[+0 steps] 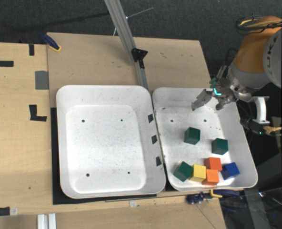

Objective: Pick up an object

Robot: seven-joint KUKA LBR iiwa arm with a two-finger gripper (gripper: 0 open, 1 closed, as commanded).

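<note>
The right bin (179, 104) holds several small blocks. A dark green cube (192, 135) lies near its middle and another green cube (220, 146) sits to its right. Along the near edge cluster a green block (183, 171), a yellow block (199, 171), two orange blocks (213, 165) and a blue block (230, 170). My gripper (209, 102) hangs over the far right part of this bin, above and beyond the cubes, open with its two grey fingers spread and nothing between them.
The left bin (65, 99) lies beside the right one. A slanted metal pole (124, 25) rises from behind the bins' shared edge. Black clips (153, 138) sit on the divider. The arm's orange band (255, 49) stands at the right.
</note>
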